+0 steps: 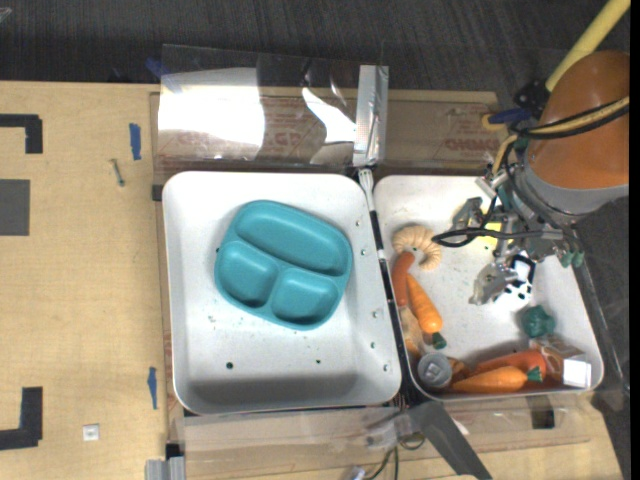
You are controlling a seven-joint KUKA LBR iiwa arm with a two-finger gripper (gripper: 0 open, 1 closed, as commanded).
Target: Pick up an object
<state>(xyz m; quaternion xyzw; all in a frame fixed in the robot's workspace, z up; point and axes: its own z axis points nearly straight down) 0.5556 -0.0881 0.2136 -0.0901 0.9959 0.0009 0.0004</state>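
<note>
Orange carrot (pixel 424 304) lies left of tool (pixel 497 280) in right bin (pixel 585 298); tool's state unclear

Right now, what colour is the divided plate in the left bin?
Teal, in the camera view: divided plate.

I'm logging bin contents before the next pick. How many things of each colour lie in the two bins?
Teal: 2, a plate and a small lump
Orange: 3 carrots
Tan: 1 curled piece
Grey: 1 round cap
Black-and-white: 1 toy
Total: 8
</note>
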